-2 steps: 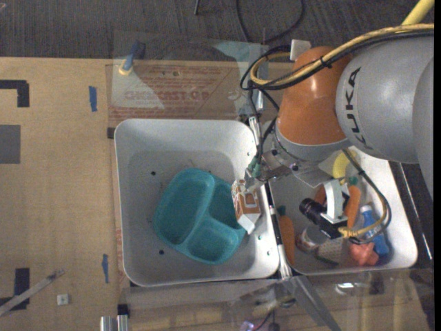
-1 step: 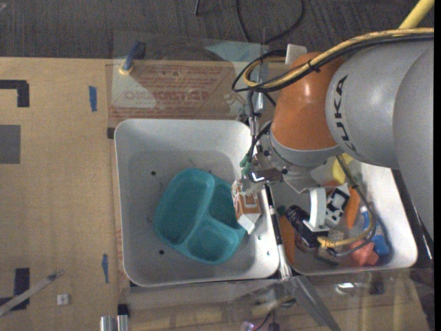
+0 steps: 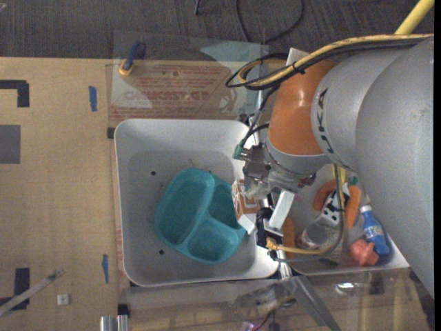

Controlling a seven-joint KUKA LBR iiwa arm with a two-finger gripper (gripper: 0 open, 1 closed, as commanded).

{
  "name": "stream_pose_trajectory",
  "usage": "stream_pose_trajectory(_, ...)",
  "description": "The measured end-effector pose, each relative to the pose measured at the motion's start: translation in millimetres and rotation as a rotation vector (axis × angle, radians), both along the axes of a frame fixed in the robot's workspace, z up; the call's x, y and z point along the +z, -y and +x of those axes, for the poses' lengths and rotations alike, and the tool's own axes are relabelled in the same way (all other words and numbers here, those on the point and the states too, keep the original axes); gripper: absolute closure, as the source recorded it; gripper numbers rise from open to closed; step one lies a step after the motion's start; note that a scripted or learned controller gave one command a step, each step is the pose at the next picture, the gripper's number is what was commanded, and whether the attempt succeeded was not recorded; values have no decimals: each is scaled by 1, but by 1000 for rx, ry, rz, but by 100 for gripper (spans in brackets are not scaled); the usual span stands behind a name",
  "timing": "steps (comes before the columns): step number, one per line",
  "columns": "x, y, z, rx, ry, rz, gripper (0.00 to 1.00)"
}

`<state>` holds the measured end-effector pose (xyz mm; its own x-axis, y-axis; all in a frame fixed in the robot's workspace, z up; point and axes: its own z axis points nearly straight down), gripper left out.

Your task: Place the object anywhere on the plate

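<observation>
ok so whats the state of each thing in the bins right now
teal divided plastic plate: lying flat in the left white bin, compartments bare
small orange and white object: at the plate's right rim, under the gripper; held or not, cannot tell
two-finger gripper: low over the plate's right rim
blue and white spray bottle: lying in the right bin
orange carrot toy: lying in the right bin, partly hidden by the arm

A divided plate [image 3: 196, 216] lies in the left bin [image 3: 131, 185], toward its right wall. The arm [image 3: 358, 109] overhangs the right bin [image 3: 386, 264], where a spray bottle [image 3: 374, 230] and a carrot [image 3: 353, 202] lie near its right edge
</observation>
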<state>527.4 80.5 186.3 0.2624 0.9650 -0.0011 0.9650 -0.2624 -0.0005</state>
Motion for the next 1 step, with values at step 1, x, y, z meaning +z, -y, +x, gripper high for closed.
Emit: stream_pose_trajectory(1, 16, -19, -5, -354, 0, 0, 100)
